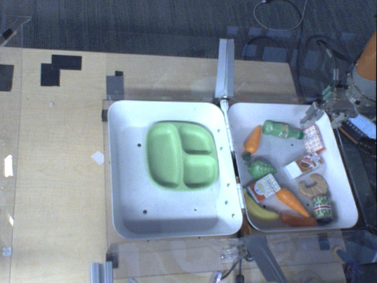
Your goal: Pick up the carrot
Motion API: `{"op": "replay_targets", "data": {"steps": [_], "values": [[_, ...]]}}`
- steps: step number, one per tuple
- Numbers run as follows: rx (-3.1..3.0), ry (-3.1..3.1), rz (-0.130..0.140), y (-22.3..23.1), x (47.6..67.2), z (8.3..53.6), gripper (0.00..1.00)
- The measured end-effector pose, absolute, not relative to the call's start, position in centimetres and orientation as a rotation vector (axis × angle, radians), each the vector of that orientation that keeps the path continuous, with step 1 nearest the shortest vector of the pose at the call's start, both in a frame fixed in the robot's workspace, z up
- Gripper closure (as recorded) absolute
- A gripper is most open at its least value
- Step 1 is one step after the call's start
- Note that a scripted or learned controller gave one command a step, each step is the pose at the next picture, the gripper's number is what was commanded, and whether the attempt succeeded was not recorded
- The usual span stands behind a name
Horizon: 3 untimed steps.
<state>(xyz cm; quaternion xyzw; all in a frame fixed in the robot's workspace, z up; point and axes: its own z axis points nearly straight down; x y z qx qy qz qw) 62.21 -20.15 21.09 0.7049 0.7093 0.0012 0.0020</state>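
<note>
Right white bin point(349, 184): two orange plastic carrots present. Small carrot point(253, 139) near left wall, upper half, tilted, just beside green plastic bottle point(283, 130). Larger carrot point(291, 200) near front edge, lying diagonal, between yellow banana point(261, 210) and small green-labelled can point(321, 207). Left white bin point(121, 175) holds green compartment tray point(181, 155). Gripper point(321, 109) over right bin's back-right corner, nothing between fingers; open or closed: cannot tell.
</note>
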Motion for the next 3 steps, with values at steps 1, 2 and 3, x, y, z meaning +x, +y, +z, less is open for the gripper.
{"op": "replay_targets", "data": {"steps": [1,2,3], "values": [[1.99,2.425,0.004,-15.6,58.1,9.5,0.0],[2.043,2.37,0.014,-10.7,50.5,9.1,0.0],[2.182,2.254,0.005,-10.4,53.2,15.4,0.0]]}}
